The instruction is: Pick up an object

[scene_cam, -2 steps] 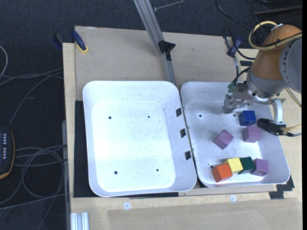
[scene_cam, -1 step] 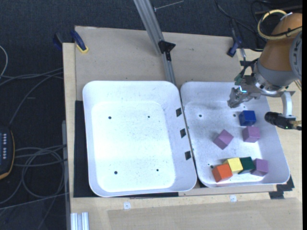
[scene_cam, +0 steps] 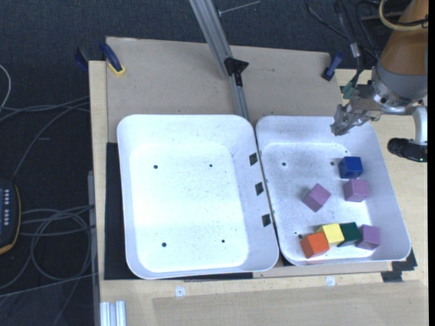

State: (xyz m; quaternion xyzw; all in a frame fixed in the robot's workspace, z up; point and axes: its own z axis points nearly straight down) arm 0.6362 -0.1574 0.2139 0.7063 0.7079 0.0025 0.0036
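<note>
The right bin holds several small blocks. A blue block lies near its right wall, with a purple block just below it and another purple block toward the middle. Along the front wall sit an orange block, a yellow block, a green block and a purple block. My gripper hangs over the bin's far right corner, above and behind the blue block, with nothing seen between its fingers.
The left bin lies beside the right one, joined by black clips. A grey metal pole slants down to the gap between the bins. Blue clamps sit at the board's far corners. Cables lie on the floor at left.
</note>
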